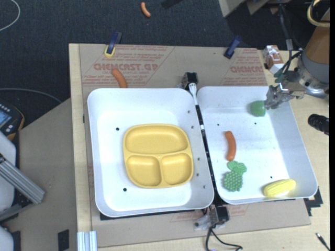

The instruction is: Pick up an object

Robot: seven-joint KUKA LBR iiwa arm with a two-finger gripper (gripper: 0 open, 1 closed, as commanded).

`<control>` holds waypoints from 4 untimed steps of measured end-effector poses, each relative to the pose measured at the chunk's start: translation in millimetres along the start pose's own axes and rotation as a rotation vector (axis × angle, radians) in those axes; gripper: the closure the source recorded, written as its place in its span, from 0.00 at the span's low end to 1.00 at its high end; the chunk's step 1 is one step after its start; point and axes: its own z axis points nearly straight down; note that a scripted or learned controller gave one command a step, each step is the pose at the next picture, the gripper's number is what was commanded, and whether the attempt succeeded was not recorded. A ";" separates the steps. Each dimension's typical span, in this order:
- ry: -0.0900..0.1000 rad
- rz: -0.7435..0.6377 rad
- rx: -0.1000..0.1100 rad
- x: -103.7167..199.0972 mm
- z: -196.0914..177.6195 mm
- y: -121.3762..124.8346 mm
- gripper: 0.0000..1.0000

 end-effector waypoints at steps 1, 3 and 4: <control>0.006 -0.004 0.009 60.8 -3.7 -16.9 1.00; 0.005 -0.004 0.010 163.6 -5.0 -51.1 1.00; 0.004 -0.004 0.010 215.1 -1.0 -63.3 1.00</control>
